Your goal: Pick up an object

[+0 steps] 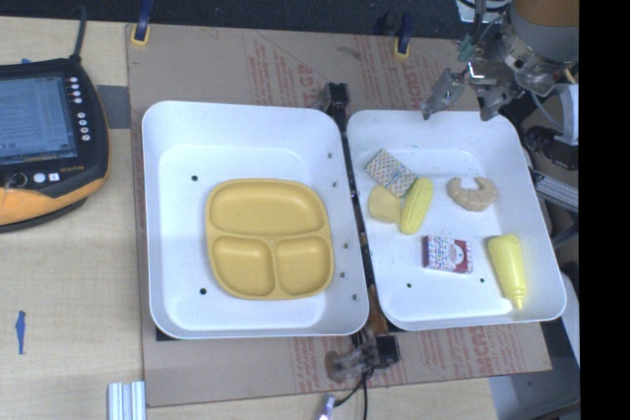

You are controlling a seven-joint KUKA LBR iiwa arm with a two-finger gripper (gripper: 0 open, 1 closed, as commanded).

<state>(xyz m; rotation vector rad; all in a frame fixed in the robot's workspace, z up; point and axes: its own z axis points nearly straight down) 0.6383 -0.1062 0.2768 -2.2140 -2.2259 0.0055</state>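
Note:
My gripper (463,100) hangs over the far edge of the right bin (532,162), its two fingers spread open with nothing between them. Below it in that bin lie a checkered packet (391,171), a corn cob (416,204) beside a yellow chunk (383,204), a tan croissant-like piece (472,193), a red and white box (447,254) and a yellow squeeze bottle (509,269). All of them rest on the bin floor, apart from the gripper.
The left bin (177,143) holds a yellow three-compartment plate (269,237). A teach pendant (44,138) lies on the bench at the far left. Clamps (141,22) pin the cardboard at the back edge.

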